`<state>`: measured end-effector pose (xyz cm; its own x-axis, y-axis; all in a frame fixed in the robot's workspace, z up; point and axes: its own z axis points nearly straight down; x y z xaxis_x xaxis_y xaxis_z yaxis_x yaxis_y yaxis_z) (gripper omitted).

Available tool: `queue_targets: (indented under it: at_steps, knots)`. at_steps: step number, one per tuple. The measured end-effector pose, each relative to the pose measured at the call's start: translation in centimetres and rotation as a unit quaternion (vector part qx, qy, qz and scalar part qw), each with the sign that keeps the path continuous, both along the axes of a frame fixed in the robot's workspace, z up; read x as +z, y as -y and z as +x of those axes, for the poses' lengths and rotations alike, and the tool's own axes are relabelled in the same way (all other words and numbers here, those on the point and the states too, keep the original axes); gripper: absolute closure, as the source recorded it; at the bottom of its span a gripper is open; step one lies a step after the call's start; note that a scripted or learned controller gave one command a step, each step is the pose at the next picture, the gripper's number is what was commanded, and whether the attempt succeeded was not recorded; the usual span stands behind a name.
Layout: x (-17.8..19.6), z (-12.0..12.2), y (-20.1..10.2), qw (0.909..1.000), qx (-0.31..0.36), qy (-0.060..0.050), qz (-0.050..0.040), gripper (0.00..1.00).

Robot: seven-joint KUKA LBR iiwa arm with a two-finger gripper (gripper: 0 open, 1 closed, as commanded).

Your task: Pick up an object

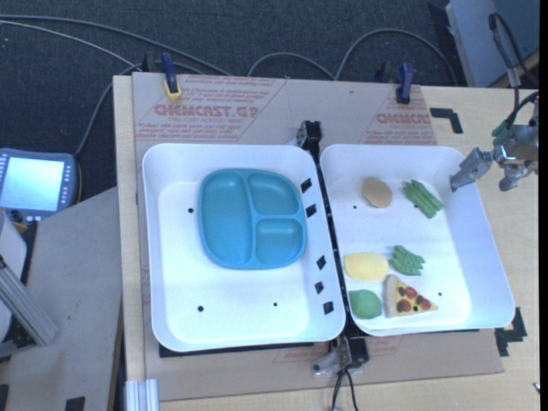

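Camera view: grey two-finger gripper (479, 168), whether open or closed I cannot tell, sits at the right white bin's (479, 255) far right edge, near green toy beans (423, 197).

A blue tray (253, 218) lies in the left bin (171, 315); the claw (492, 165) hovers at the right bin's (479, 272) far edge.

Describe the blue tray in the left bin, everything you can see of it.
The blue tray is a light-blue divided plate that looks like smooth plastic, roughly square with rounded corners. Raised ridges split it into three compartments: one long one along its left side and two smaller ones on the right, stacked one above the other. It lies flat, right side up, on the floor of the left bin, toward the upper middle, turned slightly askew. No food sits in it, and it touches the bin floor alone.
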<state>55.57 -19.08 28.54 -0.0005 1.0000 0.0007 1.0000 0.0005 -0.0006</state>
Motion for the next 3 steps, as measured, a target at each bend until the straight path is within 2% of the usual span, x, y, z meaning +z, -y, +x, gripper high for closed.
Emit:
queue_targets:
  at_steps: [2, 3]
  knots:
    - [-9.8, -1.5, 1.2, 1.0000, -0.001, -0.003, 0.0012, 0.00]
    - [-15.6, -0.7, 0.9, 1.0000, 0.000, -0.003, 0.0014, 0.00]
